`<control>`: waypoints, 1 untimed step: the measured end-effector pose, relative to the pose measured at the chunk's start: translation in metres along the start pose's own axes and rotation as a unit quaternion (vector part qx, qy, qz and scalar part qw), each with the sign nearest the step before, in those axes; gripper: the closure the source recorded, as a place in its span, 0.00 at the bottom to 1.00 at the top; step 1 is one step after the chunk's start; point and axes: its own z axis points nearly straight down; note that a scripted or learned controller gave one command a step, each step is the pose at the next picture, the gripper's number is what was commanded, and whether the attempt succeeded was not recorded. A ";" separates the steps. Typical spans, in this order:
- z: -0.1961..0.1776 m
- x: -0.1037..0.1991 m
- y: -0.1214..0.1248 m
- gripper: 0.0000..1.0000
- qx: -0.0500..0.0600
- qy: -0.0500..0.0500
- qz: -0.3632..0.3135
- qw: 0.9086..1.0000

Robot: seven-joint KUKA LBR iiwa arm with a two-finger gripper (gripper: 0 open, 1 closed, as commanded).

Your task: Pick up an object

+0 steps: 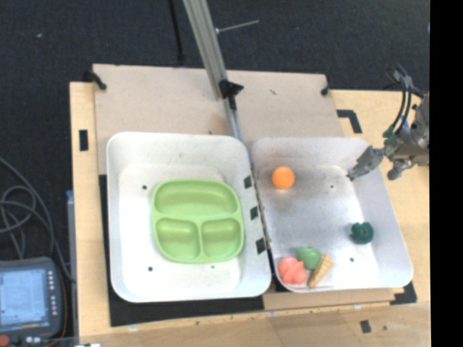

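Camera view caught spread, empty fingers (381,165) at the bin rim; the small dark-green toy (362,232) below them risked being missed.

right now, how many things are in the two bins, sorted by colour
Green: 3, the divided tray in the left bin, a dark green toy and a lighter green piece in the right bin
Orange: 1, the ball
Pink: 1, the lumpy toy
Tan: 1, the cone
Total: 6
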 end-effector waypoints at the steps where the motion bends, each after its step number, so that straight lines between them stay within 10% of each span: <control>1: 0.000 0.000 0.000 0.00 0.000 0.000 0.000 1.000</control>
